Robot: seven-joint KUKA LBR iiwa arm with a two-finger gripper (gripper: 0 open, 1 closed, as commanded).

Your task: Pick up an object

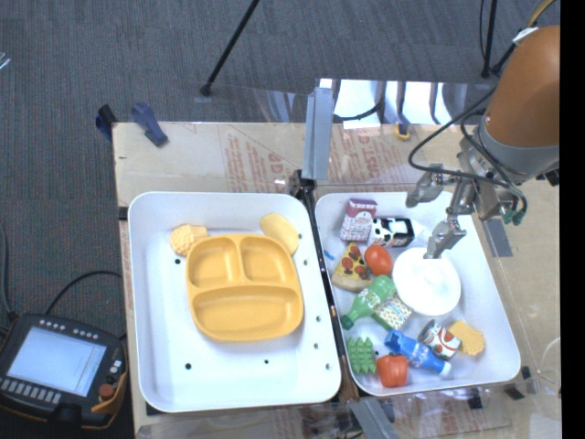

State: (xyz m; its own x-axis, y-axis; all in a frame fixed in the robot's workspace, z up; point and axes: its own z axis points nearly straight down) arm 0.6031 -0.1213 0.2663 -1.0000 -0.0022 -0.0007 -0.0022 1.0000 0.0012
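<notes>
My gripper (435, 216) hangs over the upper right part of the right bin (501, 311), its two fingers spread open with nothing between them. Just below the lower finger (445, 239) lies a white round plate (427, 283). To the gripper's left sit a black-and-white cow toy (395, 232), a small red-and-white carton (358, 219), a red tomato (377, 259) and a pizza slice (348, 267). Lower in the bin lie a green bottle (373, 305), a blue bottle (416, 351), a red pepper (393, 370) and a small can (441, 338).
The left bin (155, 337) holds a yellow divided tray (245, 286) with two ear-like lobes. A grey upright post (316, 135) stands behind the seam between the bins. A teach pendant (59, 364) lies on the floor at the lower left.
</notes>
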